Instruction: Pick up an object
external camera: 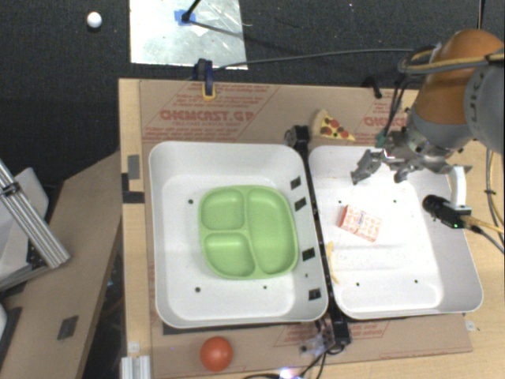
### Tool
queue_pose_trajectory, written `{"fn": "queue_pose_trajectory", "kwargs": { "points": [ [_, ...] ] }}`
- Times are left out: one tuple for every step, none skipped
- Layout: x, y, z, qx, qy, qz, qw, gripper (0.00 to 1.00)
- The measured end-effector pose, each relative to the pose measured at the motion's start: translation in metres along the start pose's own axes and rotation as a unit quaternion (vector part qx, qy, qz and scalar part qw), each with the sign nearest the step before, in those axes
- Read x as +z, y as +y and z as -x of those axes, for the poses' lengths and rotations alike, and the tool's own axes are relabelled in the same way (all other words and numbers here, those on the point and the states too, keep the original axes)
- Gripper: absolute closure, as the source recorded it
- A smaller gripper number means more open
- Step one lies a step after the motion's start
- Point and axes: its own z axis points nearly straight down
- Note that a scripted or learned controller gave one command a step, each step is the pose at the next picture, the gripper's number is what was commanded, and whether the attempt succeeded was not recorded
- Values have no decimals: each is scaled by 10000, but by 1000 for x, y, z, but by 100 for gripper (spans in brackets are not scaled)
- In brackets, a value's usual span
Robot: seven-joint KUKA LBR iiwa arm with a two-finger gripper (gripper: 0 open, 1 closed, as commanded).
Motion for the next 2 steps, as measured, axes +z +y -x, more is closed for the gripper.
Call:
{"fn": "queue_pose_trajectory", "kwargs": {
  "points": [
    [-7, 3, 0, -10, -6, 61, 10000, 0],
    [35, 6, 4, -1, -6, 49, 10000, 0]
  ]
}}
